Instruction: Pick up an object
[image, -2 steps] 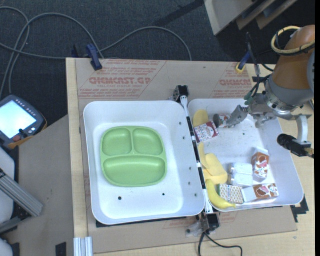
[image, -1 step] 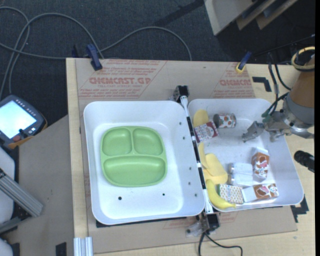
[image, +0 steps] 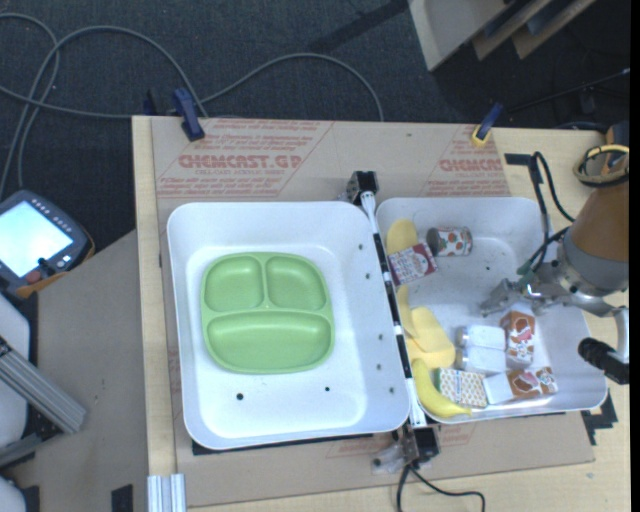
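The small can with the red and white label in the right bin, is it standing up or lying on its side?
Lying on its side. The can shows its whole label lengthwise across the right bin floor, with one round end facing left.

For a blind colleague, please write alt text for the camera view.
The gripper hangs open above the right bin, which holds a banana, a small can and several food packets. The left bin holds a green divided plate.
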